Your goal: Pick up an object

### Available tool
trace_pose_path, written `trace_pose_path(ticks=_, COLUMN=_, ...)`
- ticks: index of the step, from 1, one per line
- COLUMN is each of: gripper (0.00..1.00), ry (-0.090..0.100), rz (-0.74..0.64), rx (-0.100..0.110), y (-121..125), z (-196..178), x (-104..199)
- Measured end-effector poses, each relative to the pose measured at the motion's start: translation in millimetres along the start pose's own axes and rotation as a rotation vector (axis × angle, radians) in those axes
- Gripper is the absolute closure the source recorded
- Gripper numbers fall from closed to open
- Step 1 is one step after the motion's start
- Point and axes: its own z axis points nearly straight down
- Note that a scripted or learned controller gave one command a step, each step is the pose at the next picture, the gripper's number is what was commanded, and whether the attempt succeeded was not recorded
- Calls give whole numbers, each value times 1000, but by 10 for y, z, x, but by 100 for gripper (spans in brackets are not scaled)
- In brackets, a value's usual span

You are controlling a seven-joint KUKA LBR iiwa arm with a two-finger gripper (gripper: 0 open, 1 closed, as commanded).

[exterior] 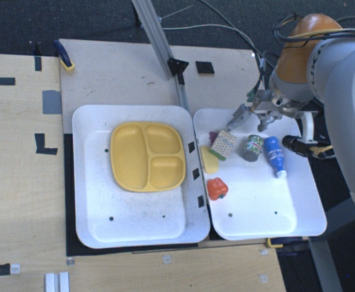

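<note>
My gripper (249,124) hangs over the back of the right bin (287,221), open, with nothing between its fingers (234,120). Just below it lie a checkered packet (223,143), a grey-green can (253,148) and a blue bottle (275,156). A pale yellow item (210,162) rests against the bin's left wall. A red and orange object (217,188) sits further toward the front. A small dark purple piece (213,137) peeks out beside the packet.
The left bin (135,227) holds a yellow divided plate (148,156). A slanted metal bar (156,29) runs from the top down to the gap between the bins. Black cables (226,23) trail across the dark floor behind the bench.
</note>
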Motion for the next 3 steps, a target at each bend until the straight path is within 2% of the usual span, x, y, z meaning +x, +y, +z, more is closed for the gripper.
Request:
trace_pose_path(ticks=1, gripper=0, ry=0, rz=3, rx=-11, y=-32, z=555, x=-51)
trace_pose_path(ticks=2, gripper=0, ry=3, rz=-2, rx=-14, y=17, z=603, x=-43)
trace_pose_path(ticks=3, gripper=100, ry=2, rz=-4, rx=-26, y=50, z=458, x=-28)
